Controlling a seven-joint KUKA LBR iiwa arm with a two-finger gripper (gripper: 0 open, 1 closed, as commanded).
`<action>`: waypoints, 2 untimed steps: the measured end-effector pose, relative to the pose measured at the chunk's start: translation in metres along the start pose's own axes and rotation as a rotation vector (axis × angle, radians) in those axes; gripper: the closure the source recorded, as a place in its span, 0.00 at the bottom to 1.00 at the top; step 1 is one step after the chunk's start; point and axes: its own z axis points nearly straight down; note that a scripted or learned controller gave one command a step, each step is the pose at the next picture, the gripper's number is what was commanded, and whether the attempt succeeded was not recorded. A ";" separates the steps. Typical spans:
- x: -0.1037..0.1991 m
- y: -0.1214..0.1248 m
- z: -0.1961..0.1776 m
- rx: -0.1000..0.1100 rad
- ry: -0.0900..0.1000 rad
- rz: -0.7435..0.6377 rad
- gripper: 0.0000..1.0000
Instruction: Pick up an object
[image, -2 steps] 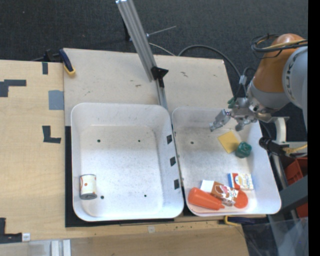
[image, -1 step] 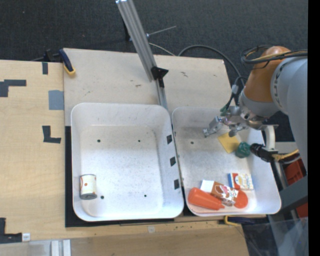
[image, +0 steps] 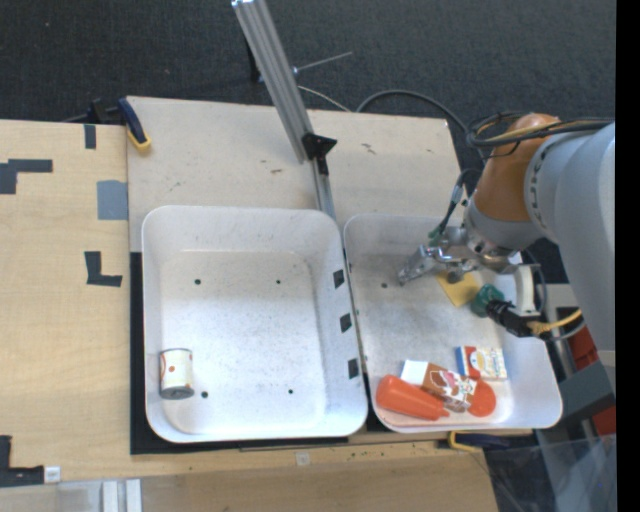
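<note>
My gripper (image: 412, 268) hangs low over the upper part of the right bin (image: 400, 330), pointing left, above bare bin floor. Just to its right lie a yellow block (image: 459, 291) and a small green object (image: 488, 297). Along the bin's near edge lie an orange carrot-shaped toy (image: 410, 398), a colourful snack packet (image: 450, 384) and a small red, white and blue carton (image: 481, 362). A small can (image: 176, 373) stands in the near left corner of the left bin (image: 240, 300). I see nothing held by the gripper.
The grey arm with its orange band (image: 505, 180) comes in from the right above the right bin. A slanted metal pole (image: 285, 85) rises behind the bins. A yellow and blue clamp (image: 134, 124) sits at the bench's far left corner.
</note>
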 end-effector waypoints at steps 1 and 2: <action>0.000 0.001 -0.013 -0.002 0.000 -0.001 1.00; 0.000 0.003 -0.055 -0.004 0.002 0.001 1.00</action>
